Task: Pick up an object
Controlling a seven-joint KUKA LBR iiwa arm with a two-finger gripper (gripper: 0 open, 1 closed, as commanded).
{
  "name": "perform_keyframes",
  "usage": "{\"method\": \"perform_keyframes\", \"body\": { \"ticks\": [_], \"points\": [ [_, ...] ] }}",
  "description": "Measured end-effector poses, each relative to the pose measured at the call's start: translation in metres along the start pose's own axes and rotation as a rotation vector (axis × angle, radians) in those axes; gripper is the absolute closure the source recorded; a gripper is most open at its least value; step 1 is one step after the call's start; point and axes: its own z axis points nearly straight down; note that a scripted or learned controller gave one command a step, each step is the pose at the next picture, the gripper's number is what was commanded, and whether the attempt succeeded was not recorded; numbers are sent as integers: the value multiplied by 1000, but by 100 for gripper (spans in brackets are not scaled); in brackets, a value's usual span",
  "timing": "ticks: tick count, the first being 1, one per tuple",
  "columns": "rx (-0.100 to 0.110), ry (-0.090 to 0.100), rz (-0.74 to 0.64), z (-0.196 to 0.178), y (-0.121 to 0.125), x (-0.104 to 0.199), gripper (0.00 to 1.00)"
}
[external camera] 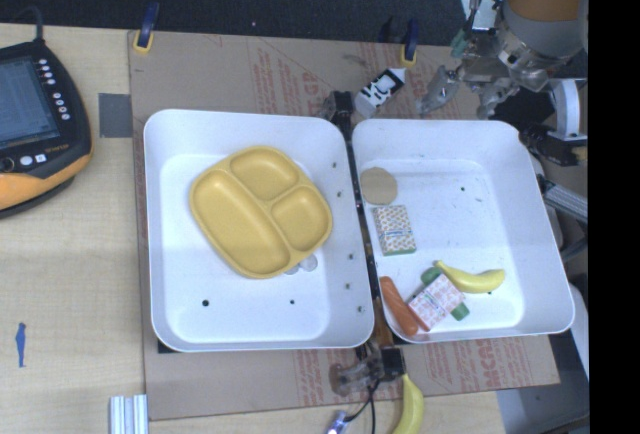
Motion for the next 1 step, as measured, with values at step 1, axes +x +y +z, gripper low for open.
{"method": "perform_keyframes", "body": {
  "ticks": [1],
  "points": [
    [3,0,0,129,-33,-8,0]
  ]
}}
